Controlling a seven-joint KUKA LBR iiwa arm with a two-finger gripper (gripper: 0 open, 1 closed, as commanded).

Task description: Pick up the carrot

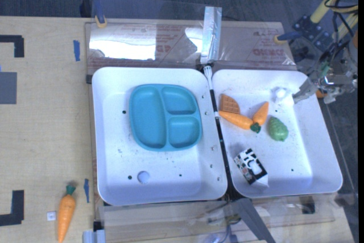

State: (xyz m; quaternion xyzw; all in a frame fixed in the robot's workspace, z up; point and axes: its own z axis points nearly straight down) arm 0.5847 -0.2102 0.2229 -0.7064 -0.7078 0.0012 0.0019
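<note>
Camera view: three carrots, one blue tray; hand grip state cannot be told.

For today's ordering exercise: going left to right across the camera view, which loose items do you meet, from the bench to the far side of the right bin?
Carrot on the bench → blue divided plate → waffle piece → black-and-white carton → green vegetable → gripper.

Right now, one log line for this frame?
gripper: right bin's far edge | carrots: in bin, untouched | grasp: none
</note>
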